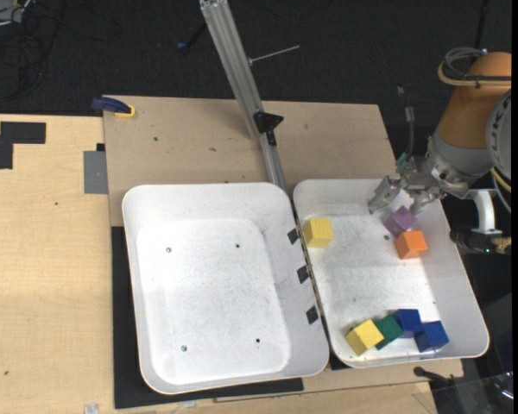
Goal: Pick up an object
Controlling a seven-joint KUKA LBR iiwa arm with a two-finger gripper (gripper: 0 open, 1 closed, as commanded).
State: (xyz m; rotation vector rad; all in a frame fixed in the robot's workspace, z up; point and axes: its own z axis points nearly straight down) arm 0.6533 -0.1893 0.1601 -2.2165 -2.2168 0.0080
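Gripper (403,198): at the upper right of the right bin, fingers spread wide and pointing down; nothing sits between them.
Purple block (403,220): in the right bin, directly beneath and just below the gripper's fingertips; whether a finger touches it cannot be told.
Orange block (412,244): right bin, touching or just beside the purple block on its lower right side, a little farther from the gripper.
Right bin (466,296): shallow, white; holds all the blocks listed here.
Yellow block, upper (318,232): alone near the right bin's left wall, well apart from the gripper.
Lower cluster: at the right bin's near edge, a second yellow block (363,335), a green block (388,329) and two blue blocks (408,321) (431,335), packed side by side in a row.
Left bin (147,205): shallow, white; lies against the right bin, with small black clips (303,273) along the shared edge.
Arm (470,115): orange band above grey wrist, entering from the right over the right bin's far corner.
Aluminium rail (237,67): slants from the top centre down to the gap between the bins, left of the gripper and apart from it.
Bench (181,145): tan board under both bins; a blue and yellow clamp (112,106) sits at its far left corner.
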